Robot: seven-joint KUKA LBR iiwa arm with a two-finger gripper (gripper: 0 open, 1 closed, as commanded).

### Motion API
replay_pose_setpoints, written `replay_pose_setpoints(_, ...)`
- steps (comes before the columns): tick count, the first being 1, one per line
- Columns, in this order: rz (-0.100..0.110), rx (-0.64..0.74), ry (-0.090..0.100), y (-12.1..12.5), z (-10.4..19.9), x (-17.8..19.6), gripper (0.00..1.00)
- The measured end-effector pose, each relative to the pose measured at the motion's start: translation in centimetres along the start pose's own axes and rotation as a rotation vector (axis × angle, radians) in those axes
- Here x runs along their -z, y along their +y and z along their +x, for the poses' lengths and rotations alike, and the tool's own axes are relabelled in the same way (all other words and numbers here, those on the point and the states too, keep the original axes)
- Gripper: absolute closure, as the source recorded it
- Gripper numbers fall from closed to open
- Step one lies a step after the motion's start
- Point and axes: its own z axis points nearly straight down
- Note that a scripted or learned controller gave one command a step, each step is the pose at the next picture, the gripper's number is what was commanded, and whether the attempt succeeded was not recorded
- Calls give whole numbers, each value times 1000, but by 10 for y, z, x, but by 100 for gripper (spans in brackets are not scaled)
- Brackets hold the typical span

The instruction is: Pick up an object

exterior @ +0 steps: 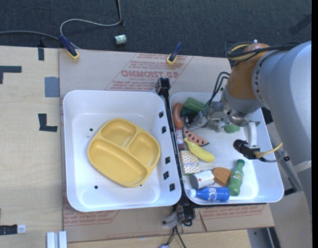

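Over the right-hand bin (275, 187), seen from the fixed overhead camera, the gripper (200, 119) hangs low at the bin's far left corner, beside a green object (193, 106) and an orange-red sausage-shaped toy (178, 114). Whether its grip is apart, together or clamped on anything cannot be told, since the wrist hardware hides that part. The grey arm (283, 81) with its orange band (240, 81) reaches in from beyond the bin's right side.

Nearer than the gripper in this bin lie a watermelon slice (195, 137), then a yellow banana (199, 151), then a checkered piece (189, 161). Along the bin's near edge sit a white can (203, 179), a blue bottle (212, 194), a brown cookie-like piece (221, 175) and a green bottle (236, 177).

Just left of this bin, the second bin (76, 138) holds a yellow divided plate (124, 151).
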Motion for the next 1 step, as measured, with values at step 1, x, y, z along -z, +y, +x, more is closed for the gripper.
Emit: replay_pose_setpoints(1,-2,1,-1,0,0,10,100)
